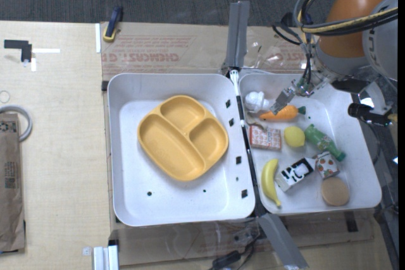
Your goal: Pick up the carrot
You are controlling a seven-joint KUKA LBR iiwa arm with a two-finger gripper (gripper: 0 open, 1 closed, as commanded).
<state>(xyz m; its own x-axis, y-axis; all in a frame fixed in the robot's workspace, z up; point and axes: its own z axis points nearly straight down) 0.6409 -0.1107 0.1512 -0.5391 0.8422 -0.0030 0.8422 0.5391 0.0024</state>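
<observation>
Barely begun: carrot (pixel 280 114) lies on right bin (pixel 354 136) floor, tool (pixel 285 98) just above it, grip state cannot be told, lift pending.

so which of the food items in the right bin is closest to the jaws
The carrot, orange, lying right beside the gripper at the bin's far-left side; the lemon and banana lie farther forward.
</observation>
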